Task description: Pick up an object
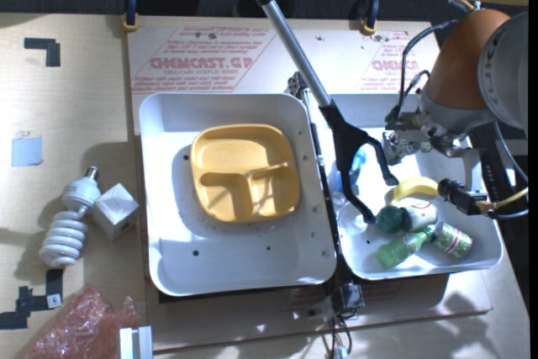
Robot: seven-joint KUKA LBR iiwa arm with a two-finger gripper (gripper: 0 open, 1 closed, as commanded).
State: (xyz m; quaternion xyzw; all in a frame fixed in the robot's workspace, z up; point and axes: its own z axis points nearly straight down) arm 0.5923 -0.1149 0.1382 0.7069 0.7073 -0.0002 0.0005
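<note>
Camera view: arm comes in from the right, orange band over the right bin. Gripper sits above the bin's upper part, near the back wall. I can't tell its state from here; cables and the wrist body clutter that spot.

Nothing visibly in its grasp, so I judge we're at the approach/descend stage of the pick.

Candidates are all in the right bin, bunched at the near side: yellow banana, dark green round piece just below it, green bottle lying flat, green can beside that. A black grabber tool runs diagonally across the wall between the bins, its head touching the cluster's left side.

Left bin carries a yellow divided tray; too wide to pinch, I'd skip it.

My plan for a clean try:
- go for the banana; it sits highest and closest to the gripper
- straddle its short axis, not its length
- stay off the grabber tool and bin wall on the way down
- close only once low enough; curved skin will likely slip from a shallow pinch

Bulb and cube on the bench are outside the bins; ignoring.
</note>
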